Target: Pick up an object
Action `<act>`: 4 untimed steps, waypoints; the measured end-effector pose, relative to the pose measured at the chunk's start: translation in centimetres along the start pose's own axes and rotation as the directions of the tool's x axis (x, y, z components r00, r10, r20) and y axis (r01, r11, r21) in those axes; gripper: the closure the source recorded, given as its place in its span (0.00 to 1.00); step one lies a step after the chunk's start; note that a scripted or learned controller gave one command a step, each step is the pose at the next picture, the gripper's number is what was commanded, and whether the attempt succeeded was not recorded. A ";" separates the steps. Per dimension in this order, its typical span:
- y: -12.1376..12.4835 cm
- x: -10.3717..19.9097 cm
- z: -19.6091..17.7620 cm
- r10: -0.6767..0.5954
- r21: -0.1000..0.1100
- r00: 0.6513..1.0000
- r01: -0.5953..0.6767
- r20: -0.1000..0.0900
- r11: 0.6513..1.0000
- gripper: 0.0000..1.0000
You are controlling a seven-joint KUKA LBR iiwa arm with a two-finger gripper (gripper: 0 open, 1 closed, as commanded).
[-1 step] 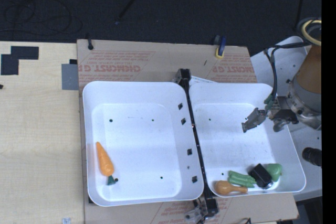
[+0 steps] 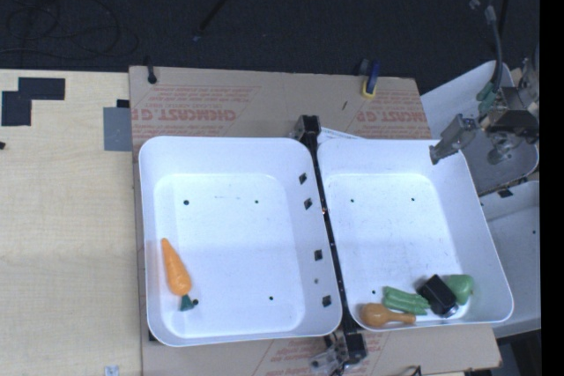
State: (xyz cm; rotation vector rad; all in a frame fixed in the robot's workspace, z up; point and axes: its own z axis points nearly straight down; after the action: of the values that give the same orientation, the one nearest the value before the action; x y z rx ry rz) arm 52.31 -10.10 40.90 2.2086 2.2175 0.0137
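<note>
An orange toy carrot [image 2: 174, 268] with a small green top lies near the front left corner of the left bin [image 2: 220, 156]. In the front right corner of the right bin [image 2: 397, 158], four things are bunched together: a green pod [image 2: 404, 300], a black block [image 2: 438, 294], a pale green piece [image 2: 460, 284] and a yellow-orange gourd [image 2: 386, 315]. My gripper [image 2: 458, 136] hangs at the view's right, above the right bin's far right corner and well away from all of these. Nothing shows in its grasp.
Both bins rest on a brown cardboard sheet [image 2: 264, 101] over a light wooden bench. A black divider strip [image 2: 319, 224] runs between the bins. A small blue-and-yellow clamp [image 2: 370, 79] stands at the cardboard's far edge. Cables lie on the dark floor behind.
</note>
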 end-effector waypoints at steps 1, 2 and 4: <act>-0.1 -0.1 -0.1 0.001 0.018 1.000 -0.001 -0.002 1.000 1.00; -0.6 -4.6 7.3 0.008 0.022 1.000 -0.008 -0.002 1.000 1.00; 9.6 -11.3 23.5 0.004 0.014 1.000 -0.004 -0.001 1.000 1.00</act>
State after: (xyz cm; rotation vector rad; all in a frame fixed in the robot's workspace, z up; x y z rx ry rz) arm 62.30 -21.46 17.57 2.2208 2.2209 -0.0010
